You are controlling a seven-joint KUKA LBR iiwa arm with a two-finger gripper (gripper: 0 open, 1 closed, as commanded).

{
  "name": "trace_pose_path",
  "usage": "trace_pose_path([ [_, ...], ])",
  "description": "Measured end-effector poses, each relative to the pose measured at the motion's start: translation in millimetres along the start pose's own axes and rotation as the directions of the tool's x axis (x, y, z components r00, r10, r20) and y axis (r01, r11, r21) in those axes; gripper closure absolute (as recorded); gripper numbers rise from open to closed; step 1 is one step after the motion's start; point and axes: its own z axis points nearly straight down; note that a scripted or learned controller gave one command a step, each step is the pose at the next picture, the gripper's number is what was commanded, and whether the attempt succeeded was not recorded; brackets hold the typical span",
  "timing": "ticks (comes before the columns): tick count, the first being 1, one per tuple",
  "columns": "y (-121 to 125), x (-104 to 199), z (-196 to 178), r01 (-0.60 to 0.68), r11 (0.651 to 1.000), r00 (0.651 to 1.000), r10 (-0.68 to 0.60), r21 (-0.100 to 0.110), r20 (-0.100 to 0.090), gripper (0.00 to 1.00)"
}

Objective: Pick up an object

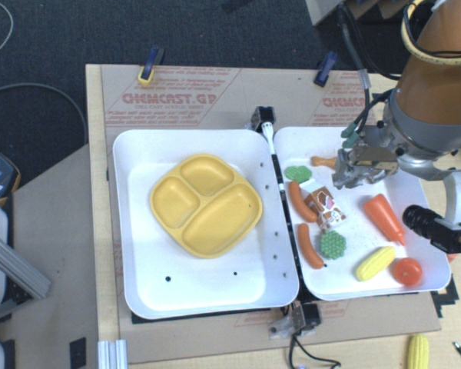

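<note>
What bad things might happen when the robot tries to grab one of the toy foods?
1. The toys lie crowded: the small box touches a sausage and sits near the broccoli, so the pincer might bump neighbours or catch two.
2. The corn and tomato are rounded, so they may roll or slip away.

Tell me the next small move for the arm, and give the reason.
Probably a short straight descent. The tool hangs over the right white bin, above its upper middle, with nothing seen between its tips. The small brown and white toy box lies just below and left of it, the orange plastic carrot to its lower right. A slight shift toward the box first would likely help.
</note>
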Motion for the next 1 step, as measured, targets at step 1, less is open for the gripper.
trace_pose_path([
  [1, 11.3, 92.7, -39.9, 0.006, 1.000, 1.000, -0.006, 0.009, -0.001, 1.00],
])
